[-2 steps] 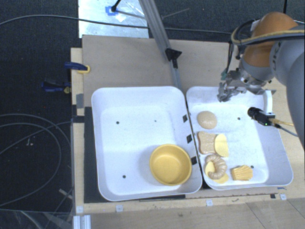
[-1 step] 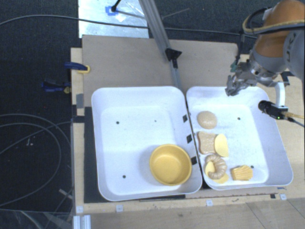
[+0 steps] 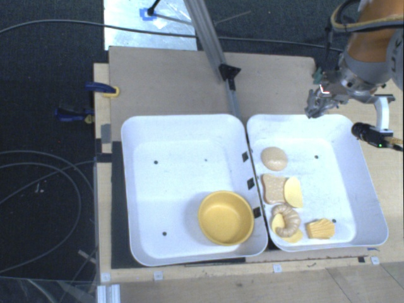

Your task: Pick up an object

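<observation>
Gripper (image 3: 317,103) hangs above the far rim of the right bin (image 3: 363,169), carrying nothing; whether it is open I cannot tell. Nearest it inside that bin lies a pale bun (image 3: 274,158), with toast (image 3: 273,188) just beyond. The bun looks light and probably firm with a smooth dome, best pinched across its middle.

You see two plain white bins (image 3: 189,131), each dotted with a few small dark spots. Your left bin holds a yellow bowl (image 3: 226,217). Your right bin holds a beige bun (image 3: 274,158), tan toast (image 3: 273,188), a pale yellow slice (image 3: 293,192), a tan-and-cream croissant (image 3: 287,220) and a ridged orange-yellow chip (image 3: 320,229). The table (image 3: 170,81) is brown.
</observation>
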Controlling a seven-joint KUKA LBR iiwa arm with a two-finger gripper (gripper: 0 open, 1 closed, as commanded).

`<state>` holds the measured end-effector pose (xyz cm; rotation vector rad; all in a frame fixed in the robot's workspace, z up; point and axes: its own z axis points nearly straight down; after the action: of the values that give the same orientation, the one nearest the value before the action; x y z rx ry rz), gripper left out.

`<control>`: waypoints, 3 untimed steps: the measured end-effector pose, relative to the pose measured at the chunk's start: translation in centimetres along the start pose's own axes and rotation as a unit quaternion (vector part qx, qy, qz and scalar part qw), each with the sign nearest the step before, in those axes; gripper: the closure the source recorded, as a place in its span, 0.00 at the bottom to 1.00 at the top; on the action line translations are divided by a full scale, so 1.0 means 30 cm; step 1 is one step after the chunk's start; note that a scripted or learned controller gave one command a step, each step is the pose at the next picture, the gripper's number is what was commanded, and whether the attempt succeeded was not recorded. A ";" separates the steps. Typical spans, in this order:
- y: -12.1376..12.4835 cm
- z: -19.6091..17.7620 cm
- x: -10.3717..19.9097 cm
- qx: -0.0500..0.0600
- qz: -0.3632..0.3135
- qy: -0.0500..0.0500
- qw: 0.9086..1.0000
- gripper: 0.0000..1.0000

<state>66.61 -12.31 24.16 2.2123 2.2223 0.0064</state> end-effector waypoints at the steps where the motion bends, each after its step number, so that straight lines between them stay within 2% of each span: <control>1: -0.063 0.034 0.177 0.003 -0.003 0.002 1.000 1.00; 2: -0.098 0.041 0.344 0.003 -0.003 0.001 1.000 1.00; 3: -0.187 0.050 0.537 0.003 -0.003 0.002 1.000 1.00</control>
<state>60.93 3.77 22.61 2.2101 2.2349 0.0025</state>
